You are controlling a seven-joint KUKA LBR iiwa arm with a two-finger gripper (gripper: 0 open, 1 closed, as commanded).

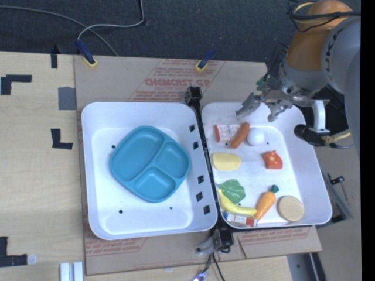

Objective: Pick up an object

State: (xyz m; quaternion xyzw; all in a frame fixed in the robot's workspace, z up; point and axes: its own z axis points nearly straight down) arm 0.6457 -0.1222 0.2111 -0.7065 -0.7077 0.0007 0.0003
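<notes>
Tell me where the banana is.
The banana lies in the right bin, near its front-left corner, just below the green leafy piece and left of the carrot.

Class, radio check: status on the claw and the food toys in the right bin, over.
Claw open, above far edge of right bin, holding nothing. Hot dog and white ball nearest below. Nothing lifted yet. Path clear.

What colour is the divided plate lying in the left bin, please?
Light blue; the divided plate shows plainly in the camera view.

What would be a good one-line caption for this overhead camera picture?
Open gripper poised over the right bin of toy food, near the hot dog; blue plate in the left bin.
</notes>
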